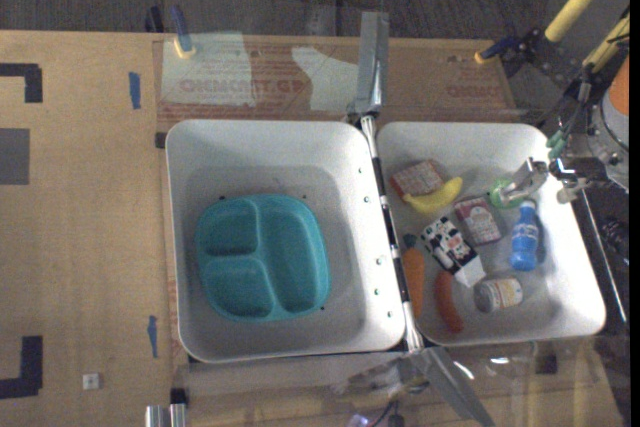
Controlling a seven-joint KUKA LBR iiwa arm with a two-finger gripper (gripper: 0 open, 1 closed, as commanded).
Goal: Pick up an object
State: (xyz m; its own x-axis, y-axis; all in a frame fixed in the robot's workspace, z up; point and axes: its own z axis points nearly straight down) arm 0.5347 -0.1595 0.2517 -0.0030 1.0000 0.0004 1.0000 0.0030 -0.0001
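Above the blue bottle [524, 237], toward the right bin's [580, 300] far right corner, the gripper [520, 181] hangs low over the clutter, its metallic, green-tinged tip slanting down and leftward from the arm [612, 115] that comes in over the rim. Whether its two prongs are spread or pressed together I cannot tell at this size and blur, and nothing can be seen pinched between them. Its posture reads as an approach or a hover for a grasp, since it sits just up from the bottle's cap and close to several small items.

Just left of the bottle lies a small reddish packet [479, 220], and further left again the black-and-white carton [449, 246], tilted. Up and left of the bottle, a yellow banana [435, 196] curves beneath a brown, biscuit-like piece [419, 176]. Below the bottle, a small can [498, 294] lies on its side; left of that can, two orange, carrot-like sticks [447, 300] rest along the bin floor. Any of these could serve as the object to pick; the bottle and packet are nearest the tip, so I judge them the likeliest targets.

Far left of the bottle, the left bin [190, 165] holds a teal divided tray [262, 257], lying flat, likely a drop place.
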